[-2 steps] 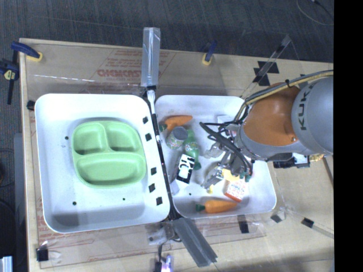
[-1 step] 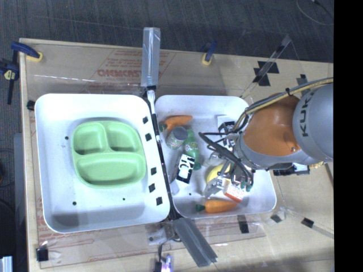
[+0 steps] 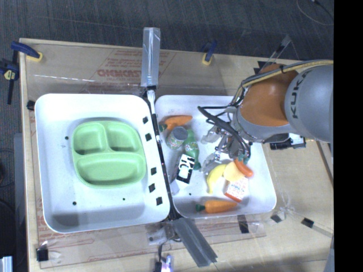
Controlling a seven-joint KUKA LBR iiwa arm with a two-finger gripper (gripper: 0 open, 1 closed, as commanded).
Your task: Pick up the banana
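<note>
The big grey arm [image 3: 295, 103] comes in from the right edge of the worktop [image 3: 295, 169] and bends down into the right bin [image 3: 261, 194]. Its claw [image 3: 222, 152] hangs low over the middle of that bin, just above the banana [image 3: 216, 175]. I cannot tell how far the claw is open. The banana lies near the bin's front edge, beside a small carton [image 3: 237, 188] and close to a carrot [image 3: 218, 207]. A green tray [image 3: 109, 153] sits in the left bin [image 3: 57, 208].
</note>
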